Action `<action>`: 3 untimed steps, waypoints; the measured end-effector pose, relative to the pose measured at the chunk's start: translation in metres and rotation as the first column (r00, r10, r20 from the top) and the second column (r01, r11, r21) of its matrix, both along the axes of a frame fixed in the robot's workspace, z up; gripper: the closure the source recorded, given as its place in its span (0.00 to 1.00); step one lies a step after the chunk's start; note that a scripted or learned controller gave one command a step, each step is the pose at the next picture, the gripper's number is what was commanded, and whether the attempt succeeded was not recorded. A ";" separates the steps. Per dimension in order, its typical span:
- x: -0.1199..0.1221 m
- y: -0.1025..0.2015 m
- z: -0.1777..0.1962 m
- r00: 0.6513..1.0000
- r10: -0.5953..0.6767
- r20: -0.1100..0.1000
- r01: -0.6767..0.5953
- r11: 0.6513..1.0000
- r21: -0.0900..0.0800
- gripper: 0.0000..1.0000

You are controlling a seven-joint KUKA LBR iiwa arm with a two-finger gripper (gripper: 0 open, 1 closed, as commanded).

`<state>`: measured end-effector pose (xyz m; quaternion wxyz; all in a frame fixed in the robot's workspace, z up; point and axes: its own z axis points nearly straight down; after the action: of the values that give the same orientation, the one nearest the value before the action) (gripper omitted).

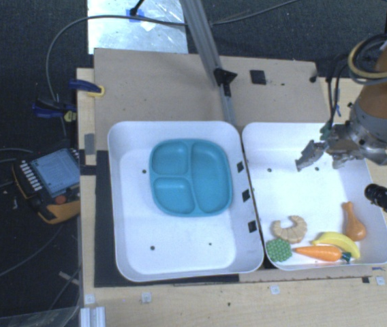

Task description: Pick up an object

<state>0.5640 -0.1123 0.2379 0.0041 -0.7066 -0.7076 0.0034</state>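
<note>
Approach step, nothing picked yet – gripper (314,155) sits over the bare upper part of the right bin (275,182).

We see its fingers spread apart w/ nothing between them. Candidates all lie along the bin's near edge, well apart from the gripper: croissant (289,228), green piece (279,250), carrot (318,253), banana (338,240), orange drumstick-like toy (353,222). Left bin (132,251) holds a blue divided plate (191,177). We judge the next move needs travel toward the near edge, then descent onto one item; the croissant looks most separate, the carrot & banana touch, so a grab there may slip.

Two white bins (180,264) on bench (152,80)
</note>
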 end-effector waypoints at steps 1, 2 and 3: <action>0.002 0.000 0.006 1.000 0.002 0.011 -0.002 1.000 -0.001 0.00; 0.000 -0.001 -0.034 1.000 0.000 0.012 0.000 1.000 -0.002 0.00; 0.000 0.001 -0.096 1.000 -0.001 0.010 0.001 1.000 -0.001 0.00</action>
<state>0.5642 -0.1114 0.1424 0.0002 -0.7068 -0.7074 0.0000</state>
